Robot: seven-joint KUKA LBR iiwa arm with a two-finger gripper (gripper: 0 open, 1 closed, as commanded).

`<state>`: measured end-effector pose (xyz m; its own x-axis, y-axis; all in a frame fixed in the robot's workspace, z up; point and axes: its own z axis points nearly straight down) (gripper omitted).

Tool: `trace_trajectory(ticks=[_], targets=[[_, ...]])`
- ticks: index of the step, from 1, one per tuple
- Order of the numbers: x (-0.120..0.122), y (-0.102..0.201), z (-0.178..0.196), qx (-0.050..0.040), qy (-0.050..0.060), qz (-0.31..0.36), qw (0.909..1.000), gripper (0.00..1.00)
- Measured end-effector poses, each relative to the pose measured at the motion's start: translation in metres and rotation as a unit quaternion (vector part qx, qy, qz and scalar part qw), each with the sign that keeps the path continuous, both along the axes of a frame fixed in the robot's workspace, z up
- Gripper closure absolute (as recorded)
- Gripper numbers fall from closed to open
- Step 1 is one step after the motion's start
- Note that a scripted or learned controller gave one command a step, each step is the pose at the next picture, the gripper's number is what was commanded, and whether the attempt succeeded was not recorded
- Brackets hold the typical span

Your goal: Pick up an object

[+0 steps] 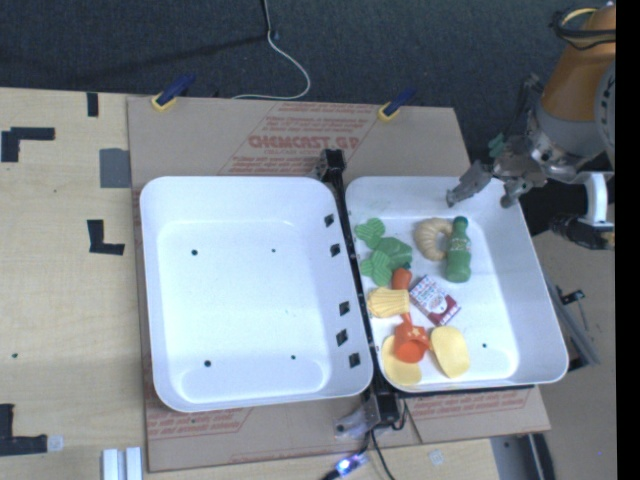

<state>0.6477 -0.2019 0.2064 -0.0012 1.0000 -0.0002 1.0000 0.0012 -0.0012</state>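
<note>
Clutter is lying bunched in the near-centre of the right-hand shallow white plastic bin (530, 268), so any one piece is sitting hard against its neighbours. The small green plastic bottle (458, 251) is lying beside the pale tan curled pastry-shaped toy (433, 237), the two touching, and they are sitting a little apart from the rest, which probably makes them the easiest targets. Toward the divider, the green leafy plastic pieces (381, 251) are crowding together; below them the yellow blocky toy (387, 302), the red-and-white printed packet (433, 299), the orange-red rounded toy (409, 343) and the yellow oval toy (449, 352) are overlapping in a heap. The left-hand white bin (170, 208) is standing alongside, presumably as the drop place. The grey two-finger gripper (487, 184) is hanging over the far right rim, its fingers splayed apart with nothing between them, poised above and apart from the bottle and pastry, ready for a descent.
</note>
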Motion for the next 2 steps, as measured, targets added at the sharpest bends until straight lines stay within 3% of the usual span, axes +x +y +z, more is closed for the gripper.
trace_trajectory(ticks=[1, 2], targets=[[-0.057, -0.008, -0.128, 0.0003, 0.003, -0.001, 1.0000, 0.00], [0.017, 0.030, -0.121, -0.0005, -0.003, 0.003, 1.0000, 0.00]])
